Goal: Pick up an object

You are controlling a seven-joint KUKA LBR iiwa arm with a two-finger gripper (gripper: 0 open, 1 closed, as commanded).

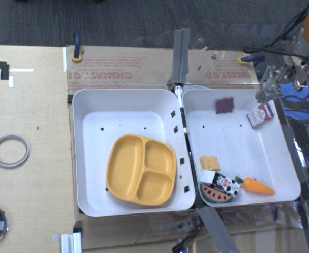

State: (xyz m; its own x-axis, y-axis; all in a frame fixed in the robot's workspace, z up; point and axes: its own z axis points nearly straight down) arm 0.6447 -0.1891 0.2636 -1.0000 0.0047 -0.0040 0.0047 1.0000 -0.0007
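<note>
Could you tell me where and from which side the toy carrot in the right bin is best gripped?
Grip the carrot across its thicker orange body, near the green-topped end, coming straight down from above. It lies flat, pointing toward the bin's right wall, with bare floor along both long sides. The black-and-white toy crowds its leafy end, so closing across the width looks safest.

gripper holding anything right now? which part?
Nothing is held. The gripper sits over the right bin's far right corner, nothing between its fingers; the small carton lies in the bin beside it.
</note>
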